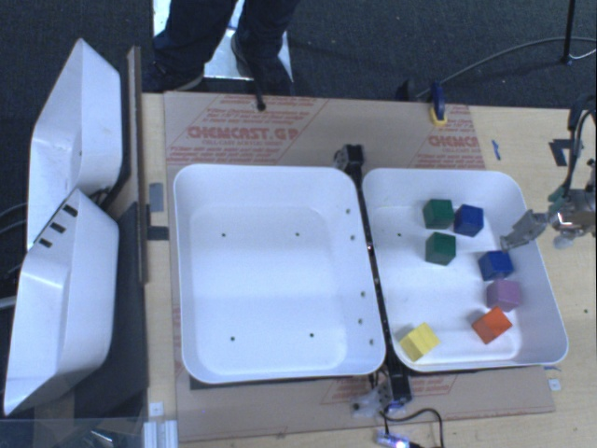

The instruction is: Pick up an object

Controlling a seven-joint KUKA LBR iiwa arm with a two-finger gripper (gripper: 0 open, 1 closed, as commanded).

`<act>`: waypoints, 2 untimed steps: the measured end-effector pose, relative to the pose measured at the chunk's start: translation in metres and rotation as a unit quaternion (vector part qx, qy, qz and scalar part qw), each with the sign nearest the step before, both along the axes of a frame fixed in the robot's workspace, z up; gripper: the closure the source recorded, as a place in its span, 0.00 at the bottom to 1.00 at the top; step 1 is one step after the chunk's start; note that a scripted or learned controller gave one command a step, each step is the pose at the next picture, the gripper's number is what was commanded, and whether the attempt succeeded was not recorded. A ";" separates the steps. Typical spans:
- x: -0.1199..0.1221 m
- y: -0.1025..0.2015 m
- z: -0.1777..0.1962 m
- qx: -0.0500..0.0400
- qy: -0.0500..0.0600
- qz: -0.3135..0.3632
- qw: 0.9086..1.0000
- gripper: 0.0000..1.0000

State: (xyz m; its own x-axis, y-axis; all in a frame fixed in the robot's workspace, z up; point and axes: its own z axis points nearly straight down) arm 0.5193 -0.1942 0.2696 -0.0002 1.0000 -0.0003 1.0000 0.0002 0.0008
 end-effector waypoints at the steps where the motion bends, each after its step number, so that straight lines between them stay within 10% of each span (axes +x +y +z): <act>1: 0.071 0.044 -0.060 0.001 0.001 0.003 1.000 0.00; 2: 0.108 0.099 -0.183 0.001 0.004 0.003 1.000 0.00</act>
